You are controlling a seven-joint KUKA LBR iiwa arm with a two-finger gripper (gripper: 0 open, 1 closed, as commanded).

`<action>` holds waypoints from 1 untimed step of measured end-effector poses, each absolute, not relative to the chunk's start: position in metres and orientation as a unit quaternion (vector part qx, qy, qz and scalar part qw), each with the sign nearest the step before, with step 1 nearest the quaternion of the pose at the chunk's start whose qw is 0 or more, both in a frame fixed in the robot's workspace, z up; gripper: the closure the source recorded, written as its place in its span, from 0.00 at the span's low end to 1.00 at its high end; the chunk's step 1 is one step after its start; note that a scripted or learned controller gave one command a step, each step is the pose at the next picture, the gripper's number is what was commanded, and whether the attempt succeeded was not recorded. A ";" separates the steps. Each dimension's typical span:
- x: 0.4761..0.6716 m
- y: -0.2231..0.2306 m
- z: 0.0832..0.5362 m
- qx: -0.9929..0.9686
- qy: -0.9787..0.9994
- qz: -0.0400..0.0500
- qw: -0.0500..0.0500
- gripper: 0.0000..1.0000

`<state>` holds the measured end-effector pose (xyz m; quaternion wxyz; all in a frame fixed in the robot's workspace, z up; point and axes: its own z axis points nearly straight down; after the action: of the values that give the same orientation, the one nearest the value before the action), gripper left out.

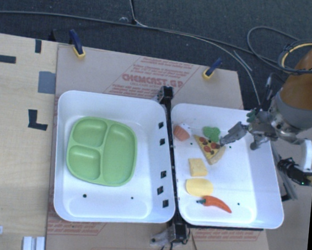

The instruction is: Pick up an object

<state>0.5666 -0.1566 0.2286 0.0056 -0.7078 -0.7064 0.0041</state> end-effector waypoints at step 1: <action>0.569 -0.156 0.235 -0.707 -0.708 0.001 0.001 0.00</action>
<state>0.5692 -0.1561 0.2354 0.0006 -0.7065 -0.7077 0.0005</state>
